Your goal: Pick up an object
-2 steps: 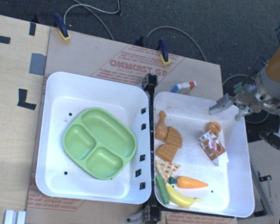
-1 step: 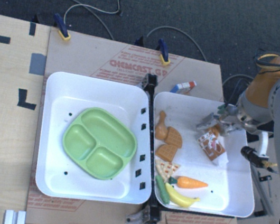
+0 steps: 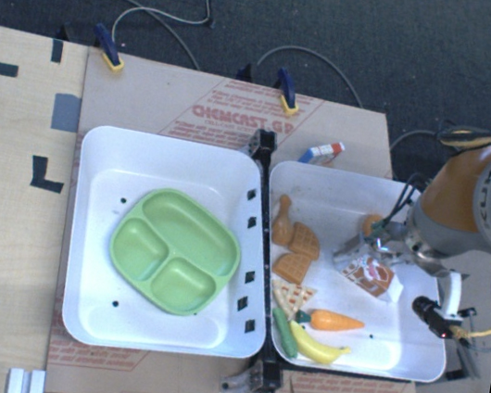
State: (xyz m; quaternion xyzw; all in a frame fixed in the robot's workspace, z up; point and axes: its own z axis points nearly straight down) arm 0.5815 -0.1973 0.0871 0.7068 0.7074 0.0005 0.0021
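Gripper [image 3: 368, 260] of mine sits low in the right bin [image 3: 404, 365], down on a clear packet with a red-brown label [image 3: 370, 276]; can't tell if it's clenched or released. Left of the packet: brown bread-like pieces [image 3: 297, 240], a waffle piece [image 3: 294, 295]. Below-left of the packet: carrot [image 3: 334, 322], banana [image 3: 322, 348], green pod [image 3: 284, 333]. Far left of the packet, left bin [image 3: 92, 211] holds a green divided plate [image 3: 175, 251]

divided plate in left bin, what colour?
Light green. The divided plate shows plainly in the camera view, lying in the left bin.
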